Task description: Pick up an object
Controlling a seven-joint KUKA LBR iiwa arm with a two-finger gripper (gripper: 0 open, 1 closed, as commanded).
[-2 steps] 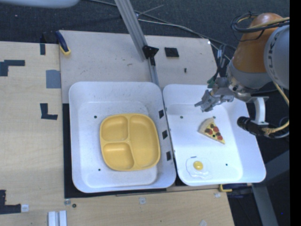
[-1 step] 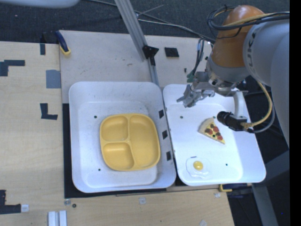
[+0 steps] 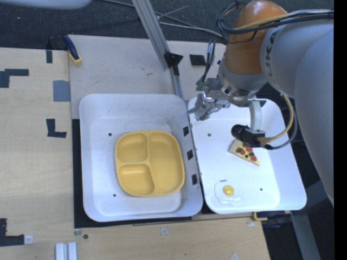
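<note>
While you look over the right bin [image 3: 271, 196], you'll find the pizza slice [image 3: 244, 152] lying flat near its middle, a toy wedge with red dots, its broad end touching a black fitting on the cable that loops down from the arm. Nearer you, toward the front edge of that same bin, sits a fried egg [image 3: 227, 192] (white with a yellow yolk), well apart from the slice. Your gripper [image 3: 205, 108] hangs over the bin's back left corner, close to the rim shared with the left bin [image 3: 97, 118]; it touches neither object, and you cannot tell whether its jaws are apart or together, since metal parts blur together there. Over in the left bin, a yellow divided plate [image 3: 149, 163] with three compartments rests flat.
</note>
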